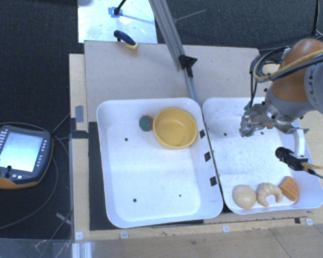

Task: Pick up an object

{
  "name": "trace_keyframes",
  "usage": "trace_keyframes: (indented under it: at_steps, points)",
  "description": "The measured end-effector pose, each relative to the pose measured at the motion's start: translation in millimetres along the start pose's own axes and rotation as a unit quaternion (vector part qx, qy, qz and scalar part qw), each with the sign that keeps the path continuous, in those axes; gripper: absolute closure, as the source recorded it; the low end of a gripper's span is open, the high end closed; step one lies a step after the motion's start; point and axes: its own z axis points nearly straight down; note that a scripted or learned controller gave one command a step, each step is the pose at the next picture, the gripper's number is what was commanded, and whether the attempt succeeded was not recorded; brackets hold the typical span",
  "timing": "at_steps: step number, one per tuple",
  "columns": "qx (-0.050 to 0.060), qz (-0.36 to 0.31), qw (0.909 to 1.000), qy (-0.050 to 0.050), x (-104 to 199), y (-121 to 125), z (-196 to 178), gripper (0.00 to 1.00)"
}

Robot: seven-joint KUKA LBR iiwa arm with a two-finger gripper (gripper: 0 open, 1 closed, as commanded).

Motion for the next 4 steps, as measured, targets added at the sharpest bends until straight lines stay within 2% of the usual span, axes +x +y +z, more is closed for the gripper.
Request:
trace_keyframes:
  at_steps: [2, 4]
  points:
    - [-0.001, 0.0, 1.0, 0.0, -11, -10, -103, 1.0]
    - [0.002, -0.002, 1.0, 0.001, 95, -8, -81, 1.0]
